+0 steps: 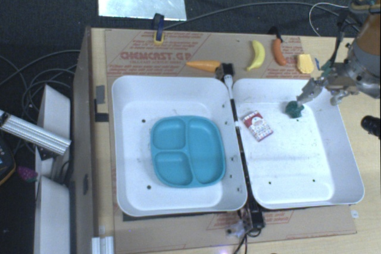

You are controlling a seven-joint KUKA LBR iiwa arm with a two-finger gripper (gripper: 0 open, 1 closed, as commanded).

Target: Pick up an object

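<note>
Camera view: the worktop (178, 56) is topped with a brown printed cardboard sheet, and two shallow white plastic bins with rounded corners sit on it side by side. The left bin (134, 98) carries a glossy blue divided plate (187, 150) with three compartments, lying near the bin's middle. In the right bin (309, 181) a small flat red-and-white packet (257, 126) lies tilted near the left wall, and a small lumpy dark green object (293, 108) sits toward the far right part of the bin floor.

The grey arm comes in over the right bin's far right corner. Its end effector (303, 98) points down and to the left, a pale metal finger (309, 91) ending just above the green object; whether the fingers are spread or closed I cannot tell.

Along the worktop's far edge, outside the bins, lie an orange carrot-shaped toy (202, 65), a curved yellow banana (256, 55), a small orange-red sausage-shaped piece (278, 52) and a pale yellow block (305, 63).
</note>
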